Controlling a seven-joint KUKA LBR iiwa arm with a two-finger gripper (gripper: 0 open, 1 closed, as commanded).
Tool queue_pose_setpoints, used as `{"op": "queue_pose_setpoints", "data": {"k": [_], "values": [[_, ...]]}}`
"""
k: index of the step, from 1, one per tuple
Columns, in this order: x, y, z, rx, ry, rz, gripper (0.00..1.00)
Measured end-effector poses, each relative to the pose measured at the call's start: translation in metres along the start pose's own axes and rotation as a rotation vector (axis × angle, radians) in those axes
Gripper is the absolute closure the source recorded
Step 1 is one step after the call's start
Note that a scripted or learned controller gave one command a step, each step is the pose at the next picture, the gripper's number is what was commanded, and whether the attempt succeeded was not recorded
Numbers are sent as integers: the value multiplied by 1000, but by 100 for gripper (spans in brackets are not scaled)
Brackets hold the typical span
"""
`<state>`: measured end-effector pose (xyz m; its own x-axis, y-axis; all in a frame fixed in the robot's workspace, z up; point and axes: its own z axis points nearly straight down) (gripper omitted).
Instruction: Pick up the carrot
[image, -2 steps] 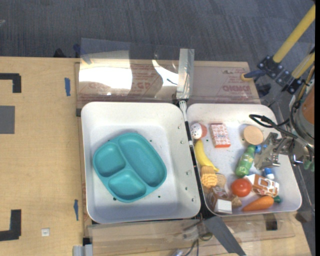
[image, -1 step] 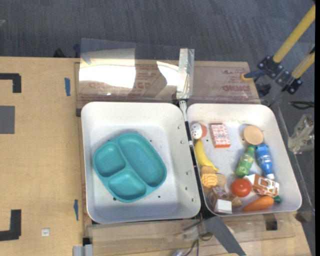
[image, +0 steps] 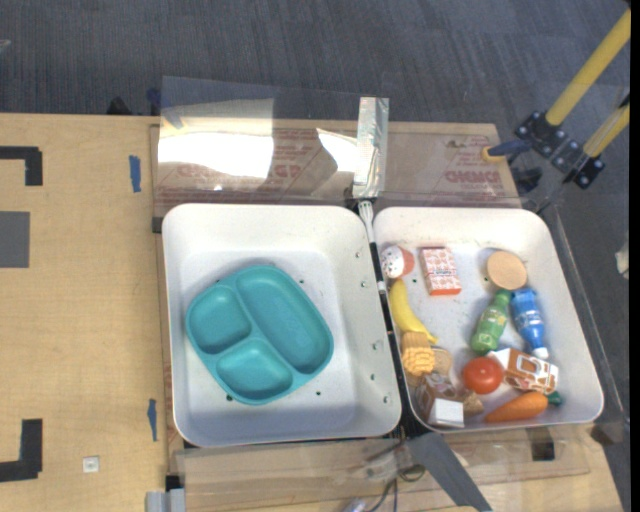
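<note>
Currently the carrot (image: 517, 407) lies flat in the right bin (image: 566, 262), at its near right corner, long axis roughly along the near wall, green top pointing right. We read this as loose clutter that settled against the wall, not a deliberate placement.

Neighbours crowd it. A tomato (image: 483, 374) sits just beside its blunt left end, and an orange-and-white carton (image: 532, 369) appears to touch its far side. A green bottle (image: 490, 323) and a blue bottle (image: 528, 318) lie further back; a banana (image: 405, 308) runs along the divider side.

The left bin (image: 180, 235) holds a teal divided plate (image: 262, 330), well apart from the carrot.

Gripper state: we cannot tell from this view, so we record no grasp. The pick is not yet begun, in our judgement.

Judgement on approach: closing across the carrot's narrow width looks best. The bin wall on the near side and the carton on the far side leave little room, so a nudge to the carton or tomato is the likely failure.
</note>
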<state>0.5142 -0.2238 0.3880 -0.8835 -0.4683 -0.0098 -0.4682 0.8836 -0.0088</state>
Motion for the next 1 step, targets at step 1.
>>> {"op": "queue_pose_setpoints", "data": {"k": [1], "values": [[1,1,-59,-1,0,-430,100]]}}
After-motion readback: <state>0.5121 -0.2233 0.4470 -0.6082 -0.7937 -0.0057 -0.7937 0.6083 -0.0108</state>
